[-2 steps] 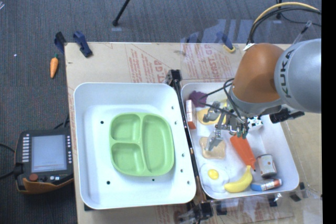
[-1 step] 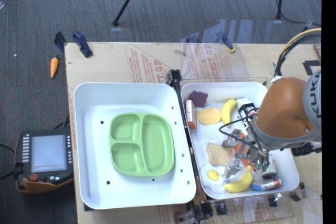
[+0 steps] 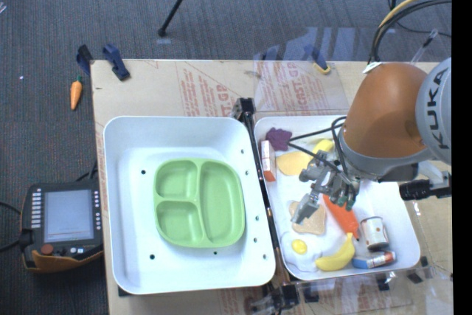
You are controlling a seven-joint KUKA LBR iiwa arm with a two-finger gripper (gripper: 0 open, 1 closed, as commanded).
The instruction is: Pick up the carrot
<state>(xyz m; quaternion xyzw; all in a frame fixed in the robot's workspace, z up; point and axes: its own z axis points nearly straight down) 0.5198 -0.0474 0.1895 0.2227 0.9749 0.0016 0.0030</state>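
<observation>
The arm leans over the right bin, because the carrot lies there. Its gripper hangs just beside the carrot; the fingers look parted and hold nothing.

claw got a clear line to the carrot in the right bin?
Probably yes. The claw hangs right beside the carrot, whose orange length lies exposed. The toast, banana and can crowd close, so a clean grasp is uncertain.
</observation>
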